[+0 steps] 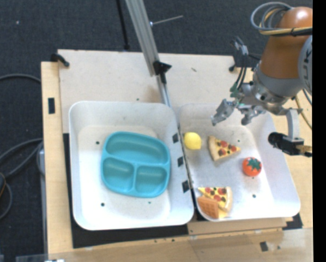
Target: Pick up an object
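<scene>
**Spread claw over the right bin, toy food below it**

The left bin (86, 119) holds a turquoise divided tray (134, 164), lying flat near the bin's middle with its three compartments facing up. A slanted metal rail (144, 31) runs from the top of the view down to the seam where the two bins meet.

Just across that seam, in the right bin (280, 187), a small yellow lemon (192, 141) sits close to the bin's left wall. Beside it to the right lies a pizza slice (223, 148), its point aimed right. Near the bin's front edge rests a second pizza slice (216, 195), touching or overlapping a waffle-like piece (212, 207) — I cannot tell which. Further right, a red tomato with a green top (251, 167) stands apart from the others.

The gripper (234, 115) hangs above the back part of the right bin, its two fingers spread apart with nothing between them — the left fingertip (220, 116) points down toward the area behind the first pizza slice. The arm (283, 53) comes in from the right.
</scene>
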Robot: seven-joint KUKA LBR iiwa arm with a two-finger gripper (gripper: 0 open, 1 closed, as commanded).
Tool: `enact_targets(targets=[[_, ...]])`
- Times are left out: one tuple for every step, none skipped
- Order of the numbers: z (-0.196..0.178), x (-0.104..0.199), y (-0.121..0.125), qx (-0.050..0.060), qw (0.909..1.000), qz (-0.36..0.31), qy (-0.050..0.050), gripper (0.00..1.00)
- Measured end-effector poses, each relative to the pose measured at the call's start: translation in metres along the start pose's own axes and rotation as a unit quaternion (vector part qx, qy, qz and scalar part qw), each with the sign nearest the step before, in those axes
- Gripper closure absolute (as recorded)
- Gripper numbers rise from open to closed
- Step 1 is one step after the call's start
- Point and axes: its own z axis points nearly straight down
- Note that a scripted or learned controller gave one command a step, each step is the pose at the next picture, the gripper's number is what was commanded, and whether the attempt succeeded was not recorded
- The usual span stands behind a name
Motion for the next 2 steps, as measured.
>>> enact_targets(targets=[[0.000,0.000,0.000,0.000,1.0000,0.000,0.000,0.00],[0.048,0.002,0.008,0.002,1.0000,0.001,-0.001,0.00]])
